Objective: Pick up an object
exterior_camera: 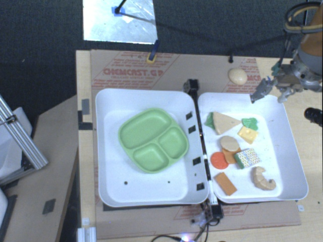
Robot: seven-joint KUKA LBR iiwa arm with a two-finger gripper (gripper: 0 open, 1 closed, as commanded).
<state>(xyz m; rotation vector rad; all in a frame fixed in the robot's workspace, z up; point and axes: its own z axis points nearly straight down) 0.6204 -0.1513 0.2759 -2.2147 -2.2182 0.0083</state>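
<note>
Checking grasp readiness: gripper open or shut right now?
Open. The gripper hangs over the right bin's top edge with its two fingers spread apart, nothing between them.

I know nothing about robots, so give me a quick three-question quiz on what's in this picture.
1. True or false: the green plate lies in the same bin as the toy food.
2. Which item sits nearest the right bin's front edge? A) croissant B) cheese wedge C) green leaf
3. Fill in: the gripper hovers over the right bin's ____ corner, holding nothing.

Key: 1. False, the plate is in the left bin. 2. A. 3. Far right; its fingers are spread, nothing between them.
</note>
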